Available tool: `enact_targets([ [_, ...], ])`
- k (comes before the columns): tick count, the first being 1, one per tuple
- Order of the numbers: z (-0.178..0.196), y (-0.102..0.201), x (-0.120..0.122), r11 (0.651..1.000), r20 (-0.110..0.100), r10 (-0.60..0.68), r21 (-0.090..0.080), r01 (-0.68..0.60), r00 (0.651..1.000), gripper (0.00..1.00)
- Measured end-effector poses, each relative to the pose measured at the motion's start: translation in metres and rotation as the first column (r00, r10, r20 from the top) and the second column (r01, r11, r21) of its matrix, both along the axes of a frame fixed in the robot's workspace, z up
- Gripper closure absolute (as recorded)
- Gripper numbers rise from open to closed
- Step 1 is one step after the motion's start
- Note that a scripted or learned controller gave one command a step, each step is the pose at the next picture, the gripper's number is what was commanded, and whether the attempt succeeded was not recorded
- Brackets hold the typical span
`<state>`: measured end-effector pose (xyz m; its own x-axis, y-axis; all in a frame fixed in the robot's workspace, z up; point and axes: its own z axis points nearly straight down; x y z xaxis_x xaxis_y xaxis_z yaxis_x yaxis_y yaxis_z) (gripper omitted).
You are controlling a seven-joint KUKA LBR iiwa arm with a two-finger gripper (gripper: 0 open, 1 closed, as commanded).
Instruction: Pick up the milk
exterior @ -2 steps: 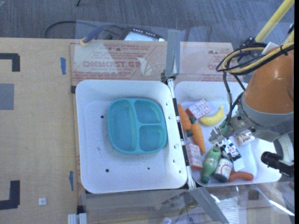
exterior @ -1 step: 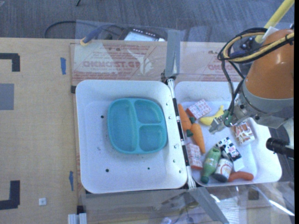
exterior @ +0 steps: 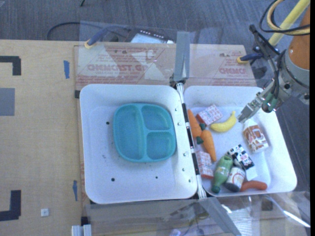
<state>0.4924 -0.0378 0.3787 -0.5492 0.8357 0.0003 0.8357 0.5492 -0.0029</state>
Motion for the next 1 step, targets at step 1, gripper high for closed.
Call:
enact_targets([
  [1, 0.0410, 0.0205, 0.0072, 0.921, 0.001, -0.390, -0.002, 0.390, 0.921, 1.00],
])
